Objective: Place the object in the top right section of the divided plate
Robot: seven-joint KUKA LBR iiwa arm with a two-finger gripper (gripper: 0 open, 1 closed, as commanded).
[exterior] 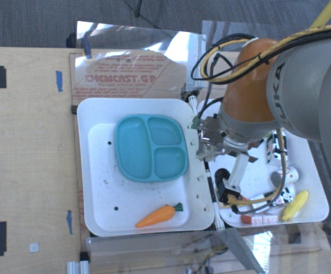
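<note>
In the left bin [91, 153] a teal divided plate [151, 147] lies flat, an orange carrot [156, 215] apart from it by the near wall, while the end effector [225, 153] (whether released or clenched, I cannot tell) hangs over the right bin [316, 207].

On the desk [28, 153], the left bin [96, 170] holds a teal divided plate [151, 147] with its two small sections toward the right bin [311, 178]. A toy carrot [156, 216] lies near the left bin's front edge, apart from the plate. The grey and orange arm [268, 90] hangs over the right bin, where a yellow banana [294, 205] lies near the front right corner.
</note>
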